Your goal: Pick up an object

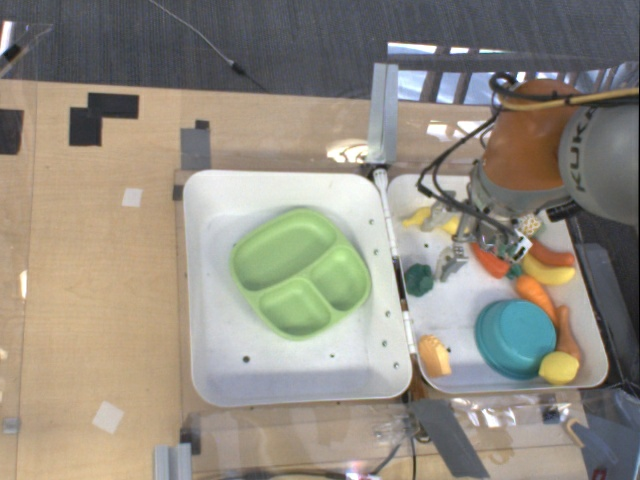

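Note:
My gripper (454, 261) hangs over the upper middle of the right bin (447, 313), under the orange wrist band. Just left of it and a little below lies a dark green object (418, 280), apart from the gripper. A yellow piece (419, 218) lies up and to the left of the gripper. A red-orange piece (489, 261) lies right beside the gripper on its right. I see nothing held in the gripper.
The right bin also holds a teal bowl (513, 338), a lemon (560, 368), a carrot (535, 291), a banana (551, 269), a white die (529, 225) and an orange-yellow piece (434, 355). In the left bin (215, 368) lies a green divided plate (300, 271).

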`<state>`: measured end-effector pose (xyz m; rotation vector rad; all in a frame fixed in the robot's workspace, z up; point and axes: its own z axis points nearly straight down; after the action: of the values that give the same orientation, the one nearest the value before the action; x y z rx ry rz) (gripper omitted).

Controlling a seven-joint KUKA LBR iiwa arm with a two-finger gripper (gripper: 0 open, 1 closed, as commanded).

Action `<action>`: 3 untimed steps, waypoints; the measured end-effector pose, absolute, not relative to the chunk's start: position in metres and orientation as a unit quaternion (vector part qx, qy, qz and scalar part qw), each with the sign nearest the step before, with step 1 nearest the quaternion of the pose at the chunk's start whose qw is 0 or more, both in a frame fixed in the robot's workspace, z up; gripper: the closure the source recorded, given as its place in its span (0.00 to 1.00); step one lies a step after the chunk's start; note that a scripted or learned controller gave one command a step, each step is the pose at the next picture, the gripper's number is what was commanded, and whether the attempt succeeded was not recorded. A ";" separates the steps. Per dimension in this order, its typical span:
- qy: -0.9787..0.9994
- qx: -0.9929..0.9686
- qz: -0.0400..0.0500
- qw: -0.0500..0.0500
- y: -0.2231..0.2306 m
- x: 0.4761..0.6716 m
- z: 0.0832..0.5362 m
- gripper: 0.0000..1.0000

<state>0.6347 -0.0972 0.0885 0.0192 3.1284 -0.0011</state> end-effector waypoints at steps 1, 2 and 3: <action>0.999 0.033 -0.001 0.007 -0.134 0.549 0.090 0.00; 0.988 -0.153 -0.002 0.011 -0.167 0.495 0.090 0.00; 0.982 -0.189 -0.002 0.011 -0.115 0.569 0.090 0.00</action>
<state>0.5694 -0.1151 0.0901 -0.5901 3.0627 -0.0073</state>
